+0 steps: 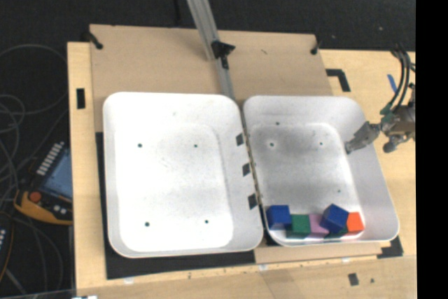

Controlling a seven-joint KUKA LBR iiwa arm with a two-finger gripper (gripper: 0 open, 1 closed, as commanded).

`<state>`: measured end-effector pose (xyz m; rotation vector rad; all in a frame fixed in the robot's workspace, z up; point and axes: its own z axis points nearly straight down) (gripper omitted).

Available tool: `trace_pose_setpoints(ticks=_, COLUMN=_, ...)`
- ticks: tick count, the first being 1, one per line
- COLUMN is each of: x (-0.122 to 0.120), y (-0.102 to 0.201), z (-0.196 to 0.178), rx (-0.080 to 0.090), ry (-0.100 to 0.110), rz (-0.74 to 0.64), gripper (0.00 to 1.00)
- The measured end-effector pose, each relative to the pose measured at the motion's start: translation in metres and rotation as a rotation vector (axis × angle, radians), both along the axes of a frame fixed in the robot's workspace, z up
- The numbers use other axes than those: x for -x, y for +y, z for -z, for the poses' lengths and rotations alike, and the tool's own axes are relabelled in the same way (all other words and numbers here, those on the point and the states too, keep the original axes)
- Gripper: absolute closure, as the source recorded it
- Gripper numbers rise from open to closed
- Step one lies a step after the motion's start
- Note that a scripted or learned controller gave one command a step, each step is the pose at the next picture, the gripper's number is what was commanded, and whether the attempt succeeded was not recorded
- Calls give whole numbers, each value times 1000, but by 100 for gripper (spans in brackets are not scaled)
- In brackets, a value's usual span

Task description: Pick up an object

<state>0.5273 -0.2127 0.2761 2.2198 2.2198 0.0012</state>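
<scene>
Nothing had been picked yet: the gripper hovered at the right bin's far right rim, its finger state impossible to tell, well apart from the blocks clustered along the bin's near edge.

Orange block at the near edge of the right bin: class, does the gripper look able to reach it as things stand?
Probably yes. The gripper sits at the right bin's far-right rim, and nothing lies over the orange block, though a blue block touches it.
</scene>
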Motion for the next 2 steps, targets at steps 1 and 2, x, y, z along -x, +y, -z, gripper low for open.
trace_pose_setpoints(ticks=1, x=3, y=56, z=-6, rx=-2, ry=0, rz=-7, gripper=0)
trace_pose_setpoints(ticks=2, x=17, y=105, z=-5, rx=-2, ry=1, rz=-7, gripper=0)
